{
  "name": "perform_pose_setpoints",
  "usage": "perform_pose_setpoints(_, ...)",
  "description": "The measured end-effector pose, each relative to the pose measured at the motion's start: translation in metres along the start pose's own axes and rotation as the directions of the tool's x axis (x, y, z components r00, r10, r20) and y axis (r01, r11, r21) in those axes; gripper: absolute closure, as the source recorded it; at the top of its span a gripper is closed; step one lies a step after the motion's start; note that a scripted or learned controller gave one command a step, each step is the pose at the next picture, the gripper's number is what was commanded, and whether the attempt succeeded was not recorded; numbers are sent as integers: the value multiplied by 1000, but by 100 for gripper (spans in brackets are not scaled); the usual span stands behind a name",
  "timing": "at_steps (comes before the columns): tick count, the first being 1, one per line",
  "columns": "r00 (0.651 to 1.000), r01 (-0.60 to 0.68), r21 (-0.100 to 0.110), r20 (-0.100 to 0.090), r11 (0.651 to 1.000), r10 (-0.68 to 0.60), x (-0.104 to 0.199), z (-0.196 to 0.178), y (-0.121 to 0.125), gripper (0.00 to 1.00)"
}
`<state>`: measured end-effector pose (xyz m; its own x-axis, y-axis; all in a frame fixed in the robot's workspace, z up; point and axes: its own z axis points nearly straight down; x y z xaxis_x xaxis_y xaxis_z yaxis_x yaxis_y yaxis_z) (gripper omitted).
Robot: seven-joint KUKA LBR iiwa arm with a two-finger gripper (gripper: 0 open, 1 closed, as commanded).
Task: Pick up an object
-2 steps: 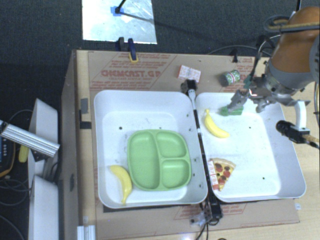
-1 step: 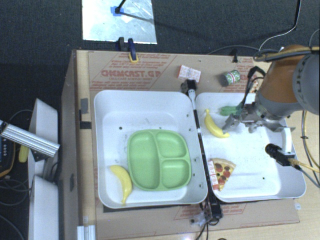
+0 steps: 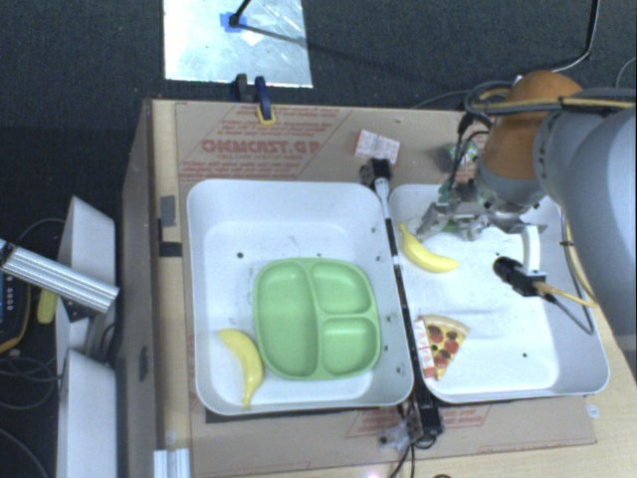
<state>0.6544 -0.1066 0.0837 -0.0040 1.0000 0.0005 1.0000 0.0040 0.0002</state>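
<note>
Smooth, glossy plastic is seen in the green plate (image 3: 317, 317); beneath the matt white bins (image 3: 214, 297), brown printed cardboard (image 3: 299, 142) is laid.

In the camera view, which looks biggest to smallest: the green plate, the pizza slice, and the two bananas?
1. Green plate, by far.
2-4. Left-bin banana, right-bin banana and pizza slice look too alike to rank.

A robotics lab or test cell. To the gripper's (image 3: 453, 219) left, two white bins (image 3: 299, 202) sit on a cardboard sheet (image 3: 269, 142) printed with a maker's name, laid over dark carpet (image 3: 80, 48). Loose cables (image 3: 567, 302) run beside the gripper, and an aluminium rail (image 3: 60, 277) lies far left of it.
</note>
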Motion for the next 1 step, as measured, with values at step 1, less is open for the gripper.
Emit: perform_pose_setpoints(1,1000,-5,14,2,1000,5,18,0,11,0)
